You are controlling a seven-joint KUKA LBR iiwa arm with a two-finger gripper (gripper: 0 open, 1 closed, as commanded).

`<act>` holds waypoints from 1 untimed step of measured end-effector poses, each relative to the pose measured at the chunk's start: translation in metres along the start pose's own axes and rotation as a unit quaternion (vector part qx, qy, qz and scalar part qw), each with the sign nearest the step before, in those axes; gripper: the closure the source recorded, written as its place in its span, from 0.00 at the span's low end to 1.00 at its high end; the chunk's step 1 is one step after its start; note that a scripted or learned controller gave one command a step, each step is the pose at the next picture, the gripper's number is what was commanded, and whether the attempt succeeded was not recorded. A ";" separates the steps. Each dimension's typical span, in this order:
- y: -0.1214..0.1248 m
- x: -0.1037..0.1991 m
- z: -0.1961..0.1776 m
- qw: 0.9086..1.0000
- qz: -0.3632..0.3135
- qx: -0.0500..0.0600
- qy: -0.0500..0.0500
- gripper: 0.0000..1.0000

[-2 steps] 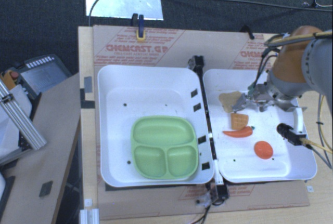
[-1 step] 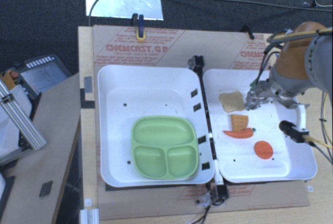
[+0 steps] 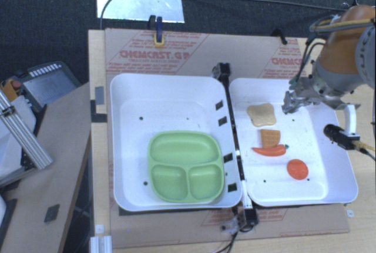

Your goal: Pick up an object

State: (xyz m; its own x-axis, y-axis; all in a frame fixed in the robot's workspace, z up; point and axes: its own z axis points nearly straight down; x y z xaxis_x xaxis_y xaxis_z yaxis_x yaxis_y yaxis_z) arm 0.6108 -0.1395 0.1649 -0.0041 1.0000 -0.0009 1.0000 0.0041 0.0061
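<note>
In the right bin (image 3: 335, 187) lie a tan bread slice (image 3: 261, 114), an orange cracker-like piece (image 3: 270, 138), a red chili pepper (image 3: 269, 151) and a round red tomato (image 3: 298, 169). My gripper (image 3: 292, 103) hangs over the bin's upper right part, just right of the bread slice and apart from it. Nothing shows between its fingers. The arm with its orange band (image 3: 346, 40) comes in from the right.
The left bin (image 3: 129, 99) holds a green three-compartment plate (image 3: 185, 165). A black divider strip (image 3: 230, 128) runs between the bins. A black fitting (image 3: 338, 135) juts over the right bin's right rim. Cables cross the back of the bench.
</note>
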 end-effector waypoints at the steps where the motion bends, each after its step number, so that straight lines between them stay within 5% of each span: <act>1: 0.006 -0.009 -0.052 1.000 0.000 0.000 0.000 1.00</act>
State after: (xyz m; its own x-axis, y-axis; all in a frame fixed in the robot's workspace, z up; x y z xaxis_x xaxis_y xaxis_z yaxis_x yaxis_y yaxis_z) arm 0.6164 -0.1489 0.2173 -0.0036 1.0000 -0.0015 1.0000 0.0036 0.0052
